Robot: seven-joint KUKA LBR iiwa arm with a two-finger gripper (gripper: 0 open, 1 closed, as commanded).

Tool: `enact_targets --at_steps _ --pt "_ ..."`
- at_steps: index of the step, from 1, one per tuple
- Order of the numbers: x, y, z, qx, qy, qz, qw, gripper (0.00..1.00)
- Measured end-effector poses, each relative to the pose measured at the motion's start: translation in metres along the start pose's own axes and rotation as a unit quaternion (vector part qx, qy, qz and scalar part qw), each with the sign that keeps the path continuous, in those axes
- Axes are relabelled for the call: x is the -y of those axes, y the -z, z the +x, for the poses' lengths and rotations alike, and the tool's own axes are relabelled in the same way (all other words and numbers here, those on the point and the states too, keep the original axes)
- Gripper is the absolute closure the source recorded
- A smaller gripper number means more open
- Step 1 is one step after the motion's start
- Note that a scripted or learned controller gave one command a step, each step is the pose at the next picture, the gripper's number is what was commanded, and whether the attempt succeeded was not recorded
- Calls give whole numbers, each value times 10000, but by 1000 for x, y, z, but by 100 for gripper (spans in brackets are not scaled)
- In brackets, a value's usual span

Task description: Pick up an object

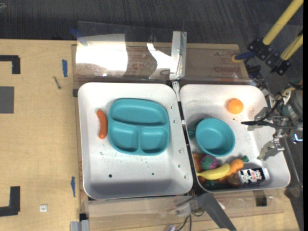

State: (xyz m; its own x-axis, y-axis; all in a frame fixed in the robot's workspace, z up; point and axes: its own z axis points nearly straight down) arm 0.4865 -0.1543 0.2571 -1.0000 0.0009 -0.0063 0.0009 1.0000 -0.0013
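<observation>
Two white bins side by side, toys in both, gripper at the right bin's far right rim.

Left bin [91,177]: glossy white plastic, rounded corners, holds a teal divided tray [139,125] with three smooth compartments; a slim orange sausage-shaped toy [101,123] lies just beside the tray's left edge. Right bin [211,97]: a round teal bowl [215,136], smooth, upright, near the middle; a small orange ball [235,106] sits apart toward the upper right. Along the lower wall is a cluster: curved yellow banana [217,173], purple-green rounded toy [208,162], orange carrot-like piece [236,165], black-and-white small box [252,175]. Gripper [269,121], thin dark metal parts, is over the right bin's right edge, well apart from the ball and bowl; cannot tell whether it's spread or closed, nothing seen in it.
</observation>
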Motion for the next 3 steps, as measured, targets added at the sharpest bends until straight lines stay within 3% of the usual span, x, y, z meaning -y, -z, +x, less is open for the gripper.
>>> enact_targets --at_steps 1,2,3 --pt "9 -141 -44 25 347 0 9994 0" --pt "-15 -166 -56 44 95 10 9999 0" --pt "-38 -165 -44 87 1192 24 9928 0"
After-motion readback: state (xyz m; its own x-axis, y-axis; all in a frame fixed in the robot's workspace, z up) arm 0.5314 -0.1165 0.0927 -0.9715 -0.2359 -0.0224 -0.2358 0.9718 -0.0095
